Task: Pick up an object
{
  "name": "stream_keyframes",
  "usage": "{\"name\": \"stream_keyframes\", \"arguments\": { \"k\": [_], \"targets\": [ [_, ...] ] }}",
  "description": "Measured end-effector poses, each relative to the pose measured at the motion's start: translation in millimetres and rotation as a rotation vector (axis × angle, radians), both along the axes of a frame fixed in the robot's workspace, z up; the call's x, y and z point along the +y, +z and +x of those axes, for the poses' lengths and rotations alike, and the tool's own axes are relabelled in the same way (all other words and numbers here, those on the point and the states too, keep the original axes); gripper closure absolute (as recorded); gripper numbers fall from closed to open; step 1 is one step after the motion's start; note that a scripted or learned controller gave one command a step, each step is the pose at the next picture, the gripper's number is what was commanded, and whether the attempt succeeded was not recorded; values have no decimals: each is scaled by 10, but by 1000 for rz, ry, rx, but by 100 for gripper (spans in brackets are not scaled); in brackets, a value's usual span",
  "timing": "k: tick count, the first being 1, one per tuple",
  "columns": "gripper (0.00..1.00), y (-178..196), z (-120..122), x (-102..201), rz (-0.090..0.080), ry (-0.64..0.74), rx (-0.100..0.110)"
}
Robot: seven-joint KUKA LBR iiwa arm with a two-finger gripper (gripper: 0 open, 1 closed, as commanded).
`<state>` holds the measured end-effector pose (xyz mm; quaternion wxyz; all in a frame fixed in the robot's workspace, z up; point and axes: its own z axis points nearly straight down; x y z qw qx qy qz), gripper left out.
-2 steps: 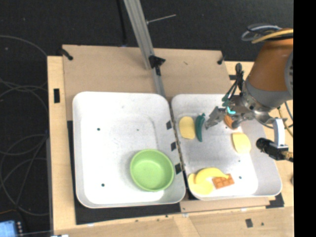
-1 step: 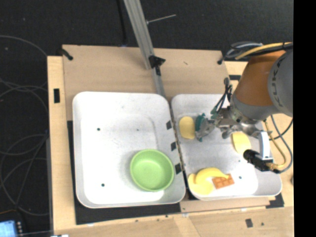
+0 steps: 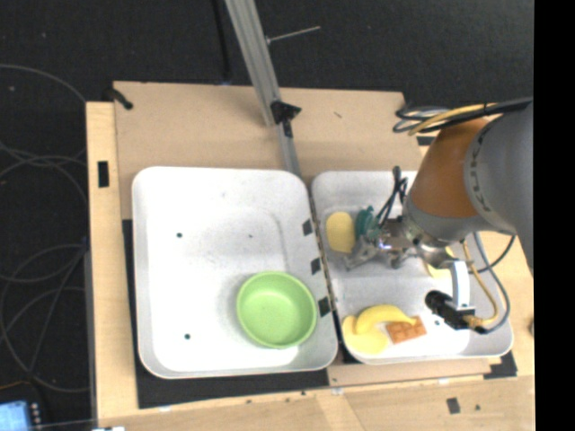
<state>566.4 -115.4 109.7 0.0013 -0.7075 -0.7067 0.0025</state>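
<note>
Dark flooring with loose cables surrounds my tabletop (image 3: 225, 124), a pale brown board that carries two shallow white bins side by side. From my seat I see the left bin (image 3: 193, 214) holding a lime green bowl (image 3: 277, 308), which sits upright near that bin's front right corner. The right bin (image 3: 355, 187) holds the rest: a rounded yellow object (image 3: 340, 232) lies close to the divider between the bins, with a small teal object (image 3: 366, 223) just beside it on its right. Near the front rim rests a yellow banana-like piece (image 3: 375, 321), and an orange item (image 3: 405, 330) touches its right end. My arm (image 3: 467, 182), grey with its orange band, reaches in from the right over this bin, and its pincer (image 3: 370, 248) hangs low just beside the rounded yellow object and the teal one. I cannot tell whether the pincer is released or clenched, and I see nothing clearly between its tips. A slanted metal pole (image 3: 256, 52) stands behind the bins.
</note>
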Motion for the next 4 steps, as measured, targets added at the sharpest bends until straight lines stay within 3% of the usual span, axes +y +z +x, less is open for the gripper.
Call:
{"name": "stream_keyframes", "arguments": {
  "k": [1,2,4],
  "targets": [
    [0,-93,-1,-13,0,-1,-4],
    [100,22,12,-16,2,-6,-9],
    [100,1172,77,-71,0,5,-14]
  ]
}}
